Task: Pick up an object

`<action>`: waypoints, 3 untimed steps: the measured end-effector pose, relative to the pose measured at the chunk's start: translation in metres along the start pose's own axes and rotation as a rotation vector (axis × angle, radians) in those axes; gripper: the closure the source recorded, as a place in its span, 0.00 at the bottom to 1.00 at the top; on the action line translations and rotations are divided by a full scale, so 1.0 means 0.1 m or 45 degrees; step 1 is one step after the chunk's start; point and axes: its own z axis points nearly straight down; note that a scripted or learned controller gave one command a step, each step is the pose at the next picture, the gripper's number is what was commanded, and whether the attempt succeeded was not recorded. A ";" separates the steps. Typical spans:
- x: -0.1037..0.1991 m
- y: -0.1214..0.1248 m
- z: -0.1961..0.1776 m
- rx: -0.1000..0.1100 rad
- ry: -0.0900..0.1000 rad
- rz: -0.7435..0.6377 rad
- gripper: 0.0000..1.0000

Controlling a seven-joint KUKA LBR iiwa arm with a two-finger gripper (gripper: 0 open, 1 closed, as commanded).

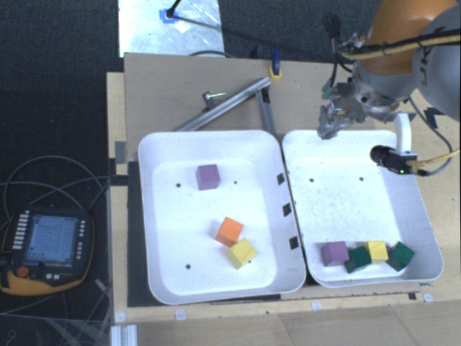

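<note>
The left bin [155, 193] holds a purple cube [207, 176] near its back, with an orange cube [229, 230] and a yellow cube [242, 252] touching each other toward its front. Along the front wall of the right bin [414, 207] sit a purple cube [334, 252], a dark green cube [357, 258], a yellow cube [377, 250] and another green cube [400, 254]. My gripper [329, 127] hangs over the back left edge of the right bin, well away from every cube. I see nothing between its fingers.
A metal bar [223, 103] lies slanted on the brown board behind the left bin. A teach pendant [45, 244] with cables rests on the floor at the left. A small black camera unit [389, 157] juts from the arm over the right bin.
</note>
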 end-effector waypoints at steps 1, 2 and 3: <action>0.50 -0.26 -0.03 0.001 0.000 0.000 1.00; 0.93 -0.45 -0.04 0.000 0.000 0.000 1.00; 1.40 -0.69 0.17 0.002 0.000 0.000 1.00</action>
